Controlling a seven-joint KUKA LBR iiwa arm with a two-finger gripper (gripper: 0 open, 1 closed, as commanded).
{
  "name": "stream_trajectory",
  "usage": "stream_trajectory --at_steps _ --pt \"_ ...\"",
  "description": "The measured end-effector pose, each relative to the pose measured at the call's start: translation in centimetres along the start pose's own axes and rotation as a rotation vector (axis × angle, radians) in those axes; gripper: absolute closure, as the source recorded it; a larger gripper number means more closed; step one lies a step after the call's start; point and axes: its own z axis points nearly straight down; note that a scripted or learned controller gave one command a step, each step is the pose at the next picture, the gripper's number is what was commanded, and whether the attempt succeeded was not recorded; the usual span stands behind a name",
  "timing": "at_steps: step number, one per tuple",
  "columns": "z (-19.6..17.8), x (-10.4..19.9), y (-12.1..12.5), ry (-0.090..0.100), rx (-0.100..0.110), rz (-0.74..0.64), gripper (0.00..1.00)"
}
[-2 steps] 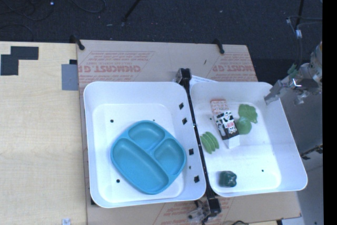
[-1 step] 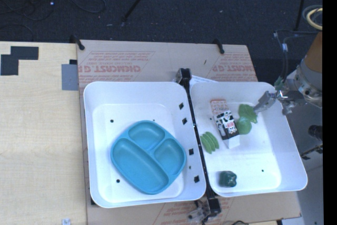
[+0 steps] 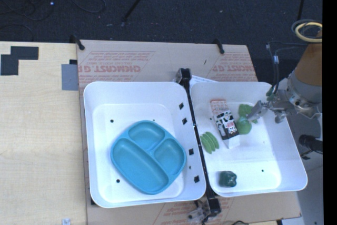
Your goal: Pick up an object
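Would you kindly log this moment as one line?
end effector: in right bin, beside green toy | nothing visibly held | blue plate: left bin

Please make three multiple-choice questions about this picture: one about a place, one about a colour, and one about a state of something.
1. Where does the blue divided plate lie?
A. left bin
B. right bin
C. on the cardboard

2. What colour is the round object near the front of the right bin?
A. red
B. dark green
C. yellow

3. How does the small carton lie?
A. flat on its side
B. on the plate
C. outside the bins

Answers: 1 A, it rests on the left bin floor. 2 B, it looks dark green. 3 A, its long printed face points upward.
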Motion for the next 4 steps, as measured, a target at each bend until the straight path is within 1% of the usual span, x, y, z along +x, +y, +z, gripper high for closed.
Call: stream_trajectory --at_steps 1,2,3,4 --pt "5.2 0.2 1.0 0.0 -0.001 -0.004 0.0" --pt "4.0 0.2 1.0 0.0 -0.001 -0.003 1.0" --pt "-1.7 -0.5 0.2 -0.002 -0.005 0.003 1.0" --pt "-5.5 -0.5 0.3 -0.002 -0.006 -0.001 1.0"
